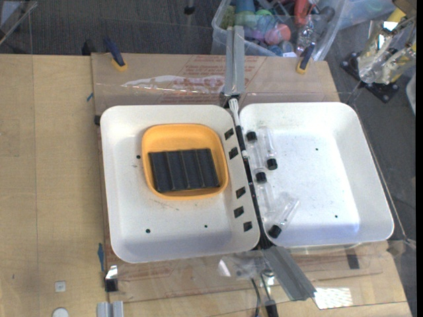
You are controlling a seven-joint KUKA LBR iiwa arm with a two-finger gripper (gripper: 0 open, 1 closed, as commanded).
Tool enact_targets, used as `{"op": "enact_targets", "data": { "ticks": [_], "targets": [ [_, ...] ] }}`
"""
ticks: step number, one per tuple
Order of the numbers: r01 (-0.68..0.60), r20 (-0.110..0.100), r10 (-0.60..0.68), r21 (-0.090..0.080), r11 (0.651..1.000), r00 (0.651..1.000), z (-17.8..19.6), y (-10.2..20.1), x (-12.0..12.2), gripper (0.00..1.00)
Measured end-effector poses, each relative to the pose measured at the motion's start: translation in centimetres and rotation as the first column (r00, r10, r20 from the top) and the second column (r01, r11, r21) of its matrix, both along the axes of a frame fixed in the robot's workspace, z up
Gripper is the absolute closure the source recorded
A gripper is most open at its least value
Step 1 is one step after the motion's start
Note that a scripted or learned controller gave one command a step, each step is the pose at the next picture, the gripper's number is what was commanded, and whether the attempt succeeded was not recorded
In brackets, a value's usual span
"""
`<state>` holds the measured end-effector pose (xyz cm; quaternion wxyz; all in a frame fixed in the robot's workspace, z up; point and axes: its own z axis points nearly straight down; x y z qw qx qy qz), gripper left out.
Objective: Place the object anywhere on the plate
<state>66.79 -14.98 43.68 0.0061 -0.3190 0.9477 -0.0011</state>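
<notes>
An orange, rounded-square plate [153, 140] sits in the middle of the left white bin [125, 216]. A black rectangular object with lengthwise ribs [184, 170] lies flat on the plate, toward its front half. It fits wholly within the rim, with its long side running left to right.
The right white bin [324, 177] holds clear plastic pieces with black caps [264, 164] along its left wall. Black clips [239, 191] line the ridge between the bins. A clear tub of colourful toys [284, 8] stands beyond the bench. A metal bracket [291, 279] juts out at the front.
</notes>
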Motion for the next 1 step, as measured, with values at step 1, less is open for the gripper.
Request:
{"op": "enact_targets", "data": {
  "ticks": [1],
  "targets": [
    [-0.365,-0.001,0.365,-0.003,0.931,0.931,-0.04,-3.34,-0.02,1.00]
  ]
}}
